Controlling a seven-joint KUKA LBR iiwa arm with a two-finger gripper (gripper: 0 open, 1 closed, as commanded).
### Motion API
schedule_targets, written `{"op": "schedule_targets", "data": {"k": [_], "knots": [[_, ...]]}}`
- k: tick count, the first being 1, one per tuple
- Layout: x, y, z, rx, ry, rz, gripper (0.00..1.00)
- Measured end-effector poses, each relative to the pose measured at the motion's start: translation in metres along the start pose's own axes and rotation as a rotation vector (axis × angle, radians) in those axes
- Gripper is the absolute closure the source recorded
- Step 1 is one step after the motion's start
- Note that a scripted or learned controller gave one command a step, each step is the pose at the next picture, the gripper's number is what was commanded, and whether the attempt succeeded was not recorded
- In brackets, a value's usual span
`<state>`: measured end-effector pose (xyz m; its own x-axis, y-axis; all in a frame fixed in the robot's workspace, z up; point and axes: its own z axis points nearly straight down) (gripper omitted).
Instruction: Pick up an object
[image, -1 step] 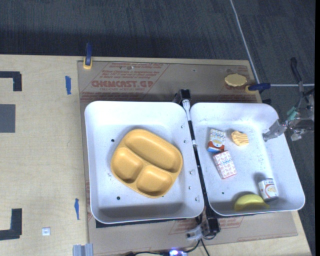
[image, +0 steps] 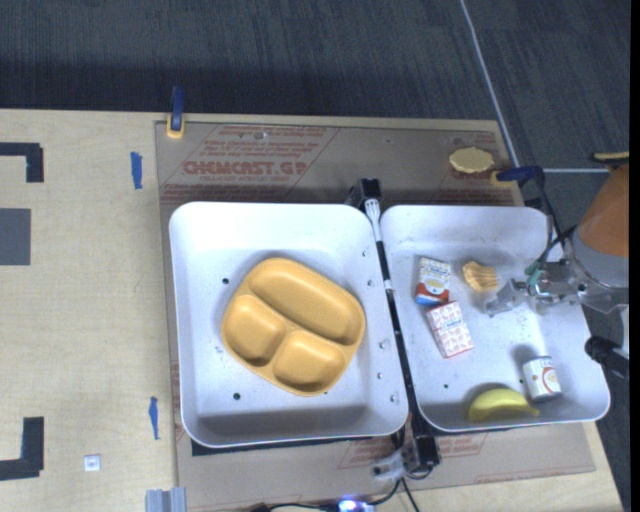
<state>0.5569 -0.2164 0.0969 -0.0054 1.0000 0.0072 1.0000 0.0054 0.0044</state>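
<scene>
1. Worktop (image: 80, 330): pale wood, with 2 shallow white bins side by side on a brown cardboard sheet (image: 260, 160).
2. Left bin (image: 190, 235): holds 1 yellow 3-compartment tray (image: 292, 325), upside down or domed, lying at a tilt near the bin's middle.
3. Right bin (image: 590, 400): holds 5 small things.
4. Red-and-white carton (image: 433, 281): left part of the right bin, toward the far side.
5. Red-and-white patterned packet (image: 450, 329): just near of that carton, close beside it; touching or not, cannot tell.
6. Small yellow crinkled item (image: 480, 274): right of the carton, toward the far side.
7. Small can with an orange-and-white label (image: 541, 378): near-right part of the bin, tilted.
8. Banana (image: 502, 403): along the near wall, just left and near of the can, seemingly touching it.
9. Arm (image: 606, 225): comes in from the right edge, orange band visible above the wrist.
10. End effector (image: 508, 296): low over the right bin's far-right part; its metal tip points left.
11. End effector state: cannot tell whether released or clenched; too small and blurred. Nothing seen held.
12. Closest thing to the end effector: the yellow crinkled item, just left and slightly far of the tip, apart from it.
13. Can and banana lie near of the end effector, well apart. Carton and packet lie to its left.
14. Round tan disc (image: 471, 160): on the cardboard beyond the right bin's far wall.
</scene>
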Motion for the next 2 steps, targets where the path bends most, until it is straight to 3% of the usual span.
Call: {"op": "schedule_targets", "data": {"k": [1,2], "knots": [[0.022,-0.055,0.011,0.003,-0.008,0.006,0.00],[0.021,-0.053,0.000,-0.004,-0.012,0.007,1.00]]}}
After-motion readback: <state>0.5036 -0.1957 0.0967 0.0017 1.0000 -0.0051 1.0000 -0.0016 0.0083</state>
